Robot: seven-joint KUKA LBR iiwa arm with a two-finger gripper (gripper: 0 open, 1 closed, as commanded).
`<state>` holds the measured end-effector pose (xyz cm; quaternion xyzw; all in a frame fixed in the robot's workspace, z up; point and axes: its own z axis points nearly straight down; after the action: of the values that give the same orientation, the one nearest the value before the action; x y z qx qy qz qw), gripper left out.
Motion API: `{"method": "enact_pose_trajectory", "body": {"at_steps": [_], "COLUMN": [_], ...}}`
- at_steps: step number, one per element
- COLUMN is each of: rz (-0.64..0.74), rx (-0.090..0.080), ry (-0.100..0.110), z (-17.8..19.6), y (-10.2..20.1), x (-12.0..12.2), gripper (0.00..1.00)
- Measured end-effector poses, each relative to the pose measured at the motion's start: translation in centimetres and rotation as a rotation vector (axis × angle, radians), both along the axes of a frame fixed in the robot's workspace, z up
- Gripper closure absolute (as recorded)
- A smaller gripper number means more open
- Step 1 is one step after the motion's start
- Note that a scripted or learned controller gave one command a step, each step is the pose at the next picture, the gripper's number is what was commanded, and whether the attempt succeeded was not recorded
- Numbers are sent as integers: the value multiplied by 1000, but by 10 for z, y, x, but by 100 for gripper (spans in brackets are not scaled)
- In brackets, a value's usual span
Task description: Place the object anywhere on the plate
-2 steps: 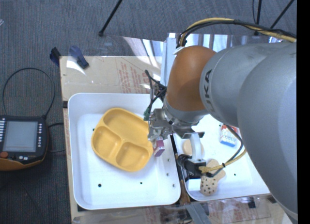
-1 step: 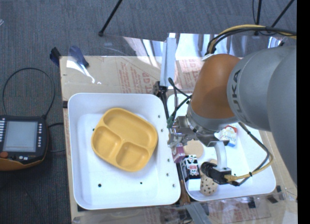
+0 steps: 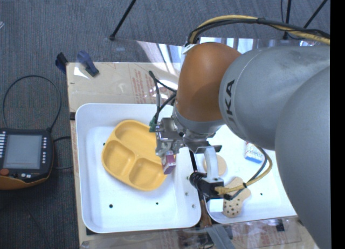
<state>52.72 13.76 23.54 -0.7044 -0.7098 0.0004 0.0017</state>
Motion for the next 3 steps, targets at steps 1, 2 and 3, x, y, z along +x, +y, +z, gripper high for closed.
{"method": "enact_pose_trajectory", "body": {"at_steps": [1,2,3], "rz": [-10,-5,-8], "rx": [-1,-1,-4], "ry": [1,-2,2], "z": [-94,14,37], "y": [-12,13,5], "x": [11,-51,-51], "gripper": [100,100,100]}}
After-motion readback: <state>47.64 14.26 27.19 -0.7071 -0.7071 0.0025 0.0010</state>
